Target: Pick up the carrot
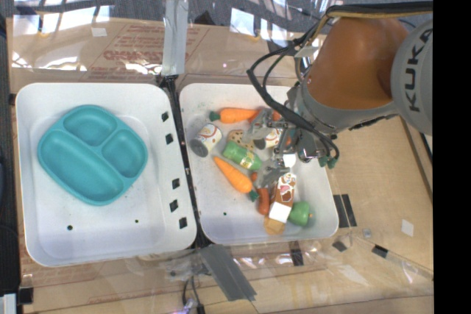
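Camera view: gripper (pixel 266 152) low in right bin (pixel 324 226), among toys; finger state cannot be determined. One carrot (pixel 234 174) lies just left of it; another carrot (pixel 238 115) near the far wall. Teal plate (pixel 92 153) occupies left bin (pixel 44 246).

My arm (pixel 383 59) cut off at right edge. My gripper (pixel 271 152) sits low in clutter, finger state unreadable. It hides part of the small orange piece (pixel 263 201) and the white-labelled item (pixel 287 187). Cream item (pixel 235 136) beside the green bottle (pixel 241 155) too small to identify.
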Tool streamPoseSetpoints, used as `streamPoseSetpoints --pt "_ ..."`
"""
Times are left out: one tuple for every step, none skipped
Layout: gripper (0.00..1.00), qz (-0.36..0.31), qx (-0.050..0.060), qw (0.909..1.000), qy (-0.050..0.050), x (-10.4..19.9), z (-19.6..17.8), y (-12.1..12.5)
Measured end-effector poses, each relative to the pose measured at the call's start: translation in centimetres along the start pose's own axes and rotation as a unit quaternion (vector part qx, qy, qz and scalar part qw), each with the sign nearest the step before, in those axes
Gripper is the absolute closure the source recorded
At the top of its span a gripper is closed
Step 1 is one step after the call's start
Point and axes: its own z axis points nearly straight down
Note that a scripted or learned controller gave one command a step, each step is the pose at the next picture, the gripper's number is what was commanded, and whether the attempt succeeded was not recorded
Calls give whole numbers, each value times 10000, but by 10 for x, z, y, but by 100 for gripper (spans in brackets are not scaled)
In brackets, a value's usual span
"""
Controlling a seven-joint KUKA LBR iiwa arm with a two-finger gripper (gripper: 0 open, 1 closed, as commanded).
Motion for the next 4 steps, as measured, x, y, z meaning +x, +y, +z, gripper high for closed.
streamPoseSetpoints --pt "0 -575 -15 9983 13 20 70 18" --pt "0 -1176 -9 9931 -13 -1 169 -14" --pt "100 -1217 -12 9926 -19 -2 159 -12" --pt "100 -1195 -6 9928 -52 -17 64 52"
